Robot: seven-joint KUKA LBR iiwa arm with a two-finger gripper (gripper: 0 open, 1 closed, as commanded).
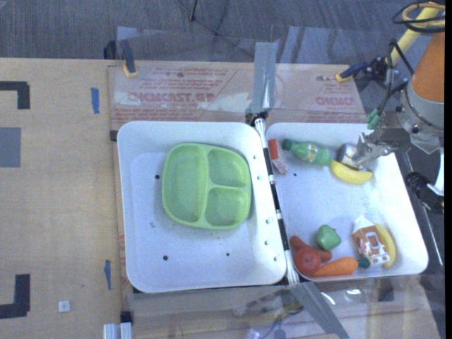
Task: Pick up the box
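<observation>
Approach step: my gripper hangs at the upper right of the right bin, just above a banana; fingers' state I cannot tell. The box, apparently a small carton, lies lower right, ungrasped. Next: travel down-frame, descend over it.

A pale plywood table fills the left side, marked with black tape corners and short strips of blue tape. A grey square patch sits near its left edge. Beyond the table, dark grey carpet floor runs across the top, with a thin black cable looping over it. A flat sheet of printed brown cardboard lies at the table's far side. The light is even and soft.
</observation>
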